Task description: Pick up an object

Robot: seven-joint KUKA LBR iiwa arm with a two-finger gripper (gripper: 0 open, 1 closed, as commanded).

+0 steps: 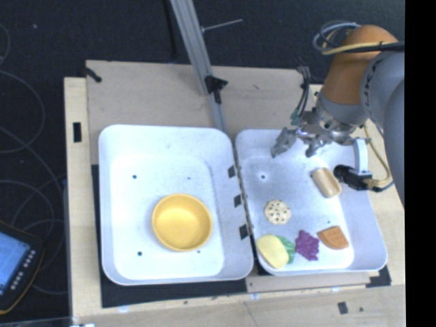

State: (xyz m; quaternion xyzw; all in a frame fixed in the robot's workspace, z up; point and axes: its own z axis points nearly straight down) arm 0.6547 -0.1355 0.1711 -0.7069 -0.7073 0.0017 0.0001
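Pincer spread – nothing between, tan cylinder near, cookie

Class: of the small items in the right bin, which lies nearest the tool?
The tan cylinder, just below the tool; the cookie, purple grapes and the rest sit farther down.

Yellow bowl, speckled tan cookie, purple grapes, white bins.

You've got nothing readable here: no text, label, brand, number or sign legible on anything in view.
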